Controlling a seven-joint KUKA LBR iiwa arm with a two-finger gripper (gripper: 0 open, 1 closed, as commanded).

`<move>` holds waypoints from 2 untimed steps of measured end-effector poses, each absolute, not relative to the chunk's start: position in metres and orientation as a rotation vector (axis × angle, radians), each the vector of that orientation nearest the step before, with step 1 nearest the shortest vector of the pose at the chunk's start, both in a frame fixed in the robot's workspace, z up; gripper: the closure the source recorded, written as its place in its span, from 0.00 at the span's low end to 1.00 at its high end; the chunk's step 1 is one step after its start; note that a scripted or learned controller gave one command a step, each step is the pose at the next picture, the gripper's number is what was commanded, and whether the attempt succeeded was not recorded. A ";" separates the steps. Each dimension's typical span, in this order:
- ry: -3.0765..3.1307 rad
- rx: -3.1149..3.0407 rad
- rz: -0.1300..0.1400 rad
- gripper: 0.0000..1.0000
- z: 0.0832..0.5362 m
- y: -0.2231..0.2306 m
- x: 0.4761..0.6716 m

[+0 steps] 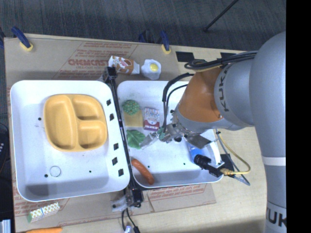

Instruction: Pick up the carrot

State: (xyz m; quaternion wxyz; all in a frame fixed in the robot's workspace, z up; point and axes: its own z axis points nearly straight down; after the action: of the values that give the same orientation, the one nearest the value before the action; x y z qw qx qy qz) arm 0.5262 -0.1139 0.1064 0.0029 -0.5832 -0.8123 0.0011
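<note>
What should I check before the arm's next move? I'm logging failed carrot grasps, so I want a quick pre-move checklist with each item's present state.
1. Carrot in view, uncovered, near the front-left corner of the right bin: ok.
2. Gripper positioned over the carrot: not ok; it is above the green vegetable, farther back.
3. Carrot between the jaws: not ok; it lies on the bin floor.
4. Jaws open or shut: cannot tell.
5. Room around the carrot: not ok; it lies close to the bin wall.

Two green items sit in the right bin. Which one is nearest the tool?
The lower green item, beside the tool. The other, round green one lies farther up the bin, above the yellow block.
</note>
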 end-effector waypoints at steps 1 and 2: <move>-2.424 -1.998 0.003 0.00 0.210 -0.090 0.606; -2.217 -2.218 0.007 0.00 0.191 -0.046 0.569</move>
State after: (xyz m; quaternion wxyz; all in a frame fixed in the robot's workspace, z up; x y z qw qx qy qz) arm 0.5689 -0.0458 0.1909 0.0026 -0.7072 -0.7070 0.0022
